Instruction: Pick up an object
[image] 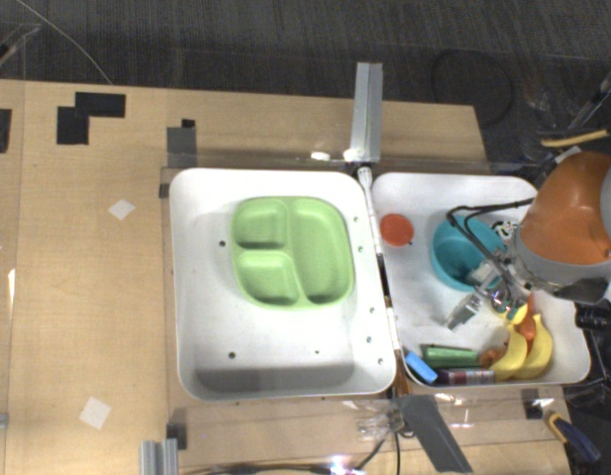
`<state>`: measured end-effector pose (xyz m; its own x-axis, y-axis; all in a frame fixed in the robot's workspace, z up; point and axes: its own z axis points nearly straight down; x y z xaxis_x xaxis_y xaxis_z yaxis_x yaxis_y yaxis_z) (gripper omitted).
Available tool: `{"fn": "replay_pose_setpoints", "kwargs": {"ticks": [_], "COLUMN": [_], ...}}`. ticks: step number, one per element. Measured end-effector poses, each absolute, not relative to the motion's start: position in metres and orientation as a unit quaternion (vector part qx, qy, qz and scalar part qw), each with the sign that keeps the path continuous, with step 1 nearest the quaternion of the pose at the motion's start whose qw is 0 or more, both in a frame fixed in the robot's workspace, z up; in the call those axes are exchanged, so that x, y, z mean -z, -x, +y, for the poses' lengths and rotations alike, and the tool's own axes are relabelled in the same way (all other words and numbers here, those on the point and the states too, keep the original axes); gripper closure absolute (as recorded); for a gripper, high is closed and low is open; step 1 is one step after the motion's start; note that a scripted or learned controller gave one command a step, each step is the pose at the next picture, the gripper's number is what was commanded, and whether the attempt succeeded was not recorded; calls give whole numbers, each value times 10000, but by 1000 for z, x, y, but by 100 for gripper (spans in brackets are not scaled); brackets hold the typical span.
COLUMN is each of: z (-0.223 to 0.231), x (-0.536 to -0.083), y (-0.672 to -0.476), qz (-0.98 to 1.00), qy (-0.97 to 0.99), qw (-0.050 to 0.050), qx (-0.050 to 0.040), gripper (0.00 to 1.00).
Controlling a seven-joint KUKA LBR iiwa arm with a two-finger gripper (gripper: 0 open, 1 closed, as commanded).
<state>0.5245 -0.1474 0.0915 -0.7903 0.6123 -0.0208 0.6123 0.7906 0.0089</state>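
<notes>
The right bin [416,300] holds several objects. A round orange-red piece [396,229] lies at its far left, with a teal cup [450,252] beside it. Along the near wall lie a green marker [452,353], a small blue piece [419,367], a reddish pen [470,375] and a yellow banana [532,350]. My gripper [463,313] hangs over the middle of this bin, just in front of the teal cup and left of the banana. It points down and to the left. The wrist and cables hide part of the cup's right side.
The left bin [198,295] holds a light green divided tray [290,250]. A metal post [367,112] stands at the far end of the wall between the bins. The grey arm with its orange band [574,216] covers the right bin's far right corner.
</notes>
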Motion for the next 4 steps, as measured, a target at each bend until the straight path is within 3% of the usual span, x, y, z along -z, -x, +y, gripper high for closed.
{"fn": "replay_pose_setpoints", "kwargs": {"ticks": [1,2,3,4], "z": [-168,-184,-157,-150], "x": [-88,-90,-91,-92], "y": [-637,-583,-543,-522], "qz": [9789,9776,9802,9738], "qy": [-2029,-2102,-1980,-2272], "qw": [-256,74,91,121], "qx": [-18,2,2,-2], "gripper": [0,0,0,0]}}
